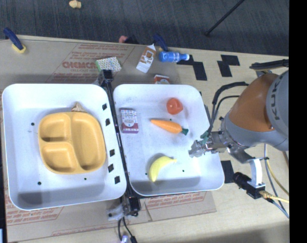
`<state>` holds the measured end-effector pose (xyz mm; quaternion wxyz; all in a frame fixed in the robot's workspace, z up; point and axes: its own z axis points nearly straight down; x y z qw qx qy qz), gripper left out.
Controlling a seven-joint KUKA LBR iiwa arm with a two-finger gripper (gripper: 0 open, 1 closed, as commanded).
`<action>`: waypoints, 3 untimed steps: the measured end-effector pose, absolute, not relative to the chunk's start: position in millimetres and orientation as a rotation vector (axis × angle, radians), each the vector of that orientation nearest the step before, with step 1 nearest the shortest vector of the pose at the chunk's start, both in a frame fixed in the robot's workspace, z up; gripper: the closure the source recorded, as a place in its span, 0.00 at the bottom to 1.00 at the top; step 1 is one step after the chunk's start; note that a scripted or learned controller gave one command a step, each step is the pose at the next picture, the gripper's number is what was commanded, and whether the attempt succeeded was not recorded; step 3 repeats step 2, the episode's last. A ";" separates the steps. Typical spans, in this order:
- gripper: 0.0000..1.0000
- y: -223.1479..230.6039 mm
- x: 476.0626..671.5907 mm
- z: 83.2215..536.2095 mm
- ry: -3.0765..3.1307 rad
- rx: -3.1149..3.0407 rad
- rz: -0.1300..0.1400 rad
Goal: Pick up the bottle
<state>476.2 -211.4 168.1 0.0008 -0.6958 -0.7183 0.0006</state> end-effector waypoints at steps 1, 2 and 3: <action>1.00 -211.2 476.5 201.5 -2.064 -2.367 0.002; 1.00 -203.2 476.0 135.8 -2.298 -2.135 0.002; 1.00 -203.2 476.0 135.8 -2.298 -2.135 0.002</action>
